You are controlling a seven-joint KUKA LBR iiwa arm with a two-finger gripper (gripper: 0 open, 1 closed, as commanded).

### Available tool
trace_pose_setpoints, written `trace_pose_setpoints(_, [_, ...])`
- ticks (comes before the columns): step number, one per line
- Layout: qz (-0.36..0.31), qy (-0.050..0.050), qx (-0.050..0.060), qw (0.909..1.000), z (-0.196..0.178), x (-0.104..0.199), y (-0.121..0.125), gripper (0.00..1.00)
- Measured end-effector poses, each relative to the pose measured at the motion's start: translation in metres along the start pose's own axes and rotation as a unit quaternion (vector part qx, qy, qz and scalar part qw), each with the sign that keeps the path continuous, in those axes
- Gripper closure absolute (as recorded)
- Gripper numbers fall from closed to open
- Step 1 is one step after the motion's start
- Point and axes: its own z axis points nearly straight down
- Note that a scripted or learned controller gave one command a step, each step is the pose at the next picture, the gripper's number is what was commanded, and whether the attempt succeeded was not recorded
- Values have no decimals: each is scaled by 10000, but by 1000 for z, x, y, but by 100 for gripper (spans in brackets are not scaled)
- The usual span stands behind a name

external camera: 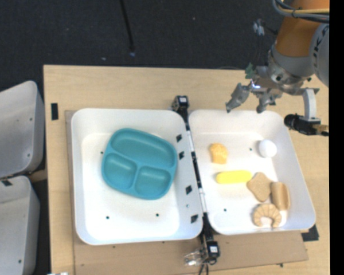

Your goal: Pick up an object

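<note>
The gripper hangs above the far edge of the right bin, its two fingers spread apart with nothing between them. The grey arm with its orange band rises behind it toward the upper right corner.

In the right bin lie several food items: a small orange-yellow piece near the divider, a white egg toward the far right side, a yellow banana-like piece in the middle, a tan bread slice just beside it, a hot-dog bun touching the slice, and a croissant at the near edge.

The left bin holds a teal divided plate with three compartments. Both bins rest side by side on the wooden desk.
</note>
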Motion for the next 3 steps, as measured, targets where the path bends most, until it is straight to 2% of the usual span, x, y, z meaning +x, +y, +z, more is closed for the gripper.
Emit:
trace_pose_setpoints(1, [-13, -3, -68, 10000, -9, 0, 2, 0])
trace_pose_setpoints(3, [-18, -14, -55, 10000, 76, -1, 8, 0])
